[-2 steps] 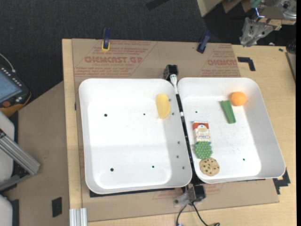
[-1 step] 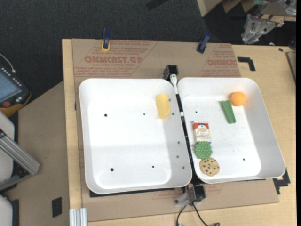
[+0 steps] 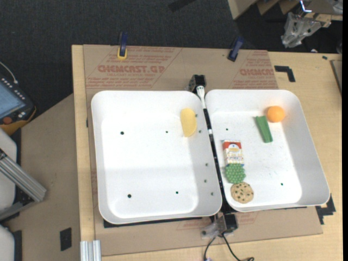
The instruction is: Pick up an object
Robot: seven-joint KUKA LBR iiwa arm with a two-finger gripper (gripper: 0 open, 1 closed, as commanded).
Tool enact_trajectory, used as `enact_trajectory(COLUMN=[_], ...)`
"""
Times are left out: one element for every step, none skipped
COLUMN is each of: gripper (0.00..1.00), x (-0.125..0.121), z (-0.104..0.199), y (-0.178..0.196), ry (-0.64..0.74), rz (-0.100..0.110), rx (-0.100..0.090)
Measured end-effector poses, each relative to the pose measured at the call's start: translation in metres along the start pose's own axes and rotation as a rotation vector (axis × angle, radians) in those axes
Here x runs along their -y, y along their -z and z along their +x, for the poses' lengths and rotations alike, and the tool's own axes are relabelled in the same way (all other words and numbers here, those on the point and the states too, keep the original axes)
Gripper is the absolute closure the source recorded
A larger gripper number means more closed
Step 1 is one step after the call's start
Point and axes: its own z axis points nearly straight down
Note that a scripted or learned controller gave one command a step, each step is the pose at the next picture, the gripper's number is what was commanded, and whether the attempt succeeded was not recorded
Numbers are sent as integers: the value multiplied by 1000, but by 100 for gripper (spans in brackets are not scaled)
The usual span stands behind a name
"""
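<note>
Starting on the left, the left shallow white plastic bin (image 3: 109, 145) has just one thing in it: a pale yellow, banana-ish soft piece (image 3: 188, 122) lying near its upper right corner, close to the seam where the two bins meet. A few small dark dots are scattered on the floor of that bin.

Moving over, the right shallow white plastic bin (image 3: 304, 162) has all the rest. Along its left wall there's a little column: a small white carton with a red top (image 3: 232, 151), then a round green bumpy thing (image 3: 235, 173) just below it and touching, then a tan chocolate-chip cookie (image 3: 242, 192) at the bottom. Further right, a flat green stick (image 3: 263, 129) lies at a slant, and an orange ball (image 3: 275, 113) sits right by its upper end.

Way up in the top right corner, off the bench, the metal gripper (image 3: 300, 27) hangs well apart from everything. Can't tell its state from here.
</note>
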Motion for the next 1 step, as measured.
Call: enact_trajectory(gripper=[100], x=[-1], z=[0], y=[11], ry=[1], rz=[-5], rx=[2])
